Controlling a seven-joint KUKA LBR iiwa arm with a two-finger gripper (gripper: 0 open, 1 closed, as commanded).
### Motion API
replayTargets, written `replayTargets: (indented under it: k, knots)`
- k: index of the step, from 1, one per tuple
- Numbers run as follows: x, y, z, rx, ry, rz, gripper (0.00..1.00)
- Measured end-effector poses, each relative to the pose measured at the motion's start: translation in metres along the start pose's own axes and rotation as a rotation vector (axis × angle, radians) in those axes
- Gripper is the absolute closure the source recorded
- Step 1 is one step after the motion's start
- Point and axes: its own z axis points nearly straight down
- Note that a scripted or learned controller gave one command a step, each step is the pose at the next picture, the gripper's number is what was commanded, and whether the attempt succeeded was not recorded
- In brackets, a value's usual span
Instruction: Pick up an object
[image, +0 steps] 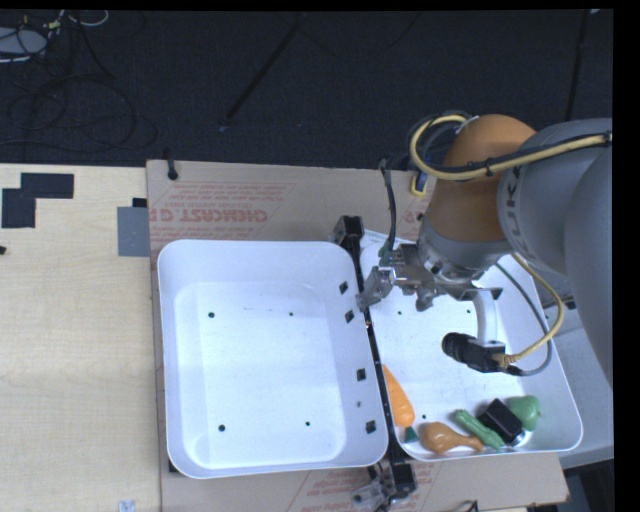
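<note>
So you're looking at the arm (500, 190) hanging over the far part of the right bin (560, 400), with the gripper (400, 282) sitting right up by the divider between the two bins. I honestly can't tell how the jaws are standing from this angle, the wrist hardware is blocking it, and nothing is showing between them.

All the stuff worth grabbing is lying at the near end of the right bin: an orange carrot-shaped piece (399, 397) lying along the divider, a tan-orange piece (445, 436) in the near corner, a green piece (480, 428) beside it, a black block (500, 420) touching that, and a green rounded thing (524, 408) at the right of the pile. The left bin (260, 355) isn't offering you anything to aim at.

What I'm worrying about: the gripper is hovering well apart from that pile, so closing here is probably getting you air. It's also hugging the divider, so a descent could be clipping the rim. And that pile is so crowded that the fingers could be landing on two items and squirting one out.
</note>
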Motion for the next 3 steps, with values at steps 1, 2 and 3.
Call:
replayTargets:
  k: [1,2,3]
  knots:
    - [0.025,0.056,-0.001,-0.009,-0.001,-0.006,0.0]
    - [-0.032,0.055,-0.19,-0.025,-0.005,0.001,0.0]
    - [0.021,0.038,0.002,0.011,0.001,-0.007,0.0]
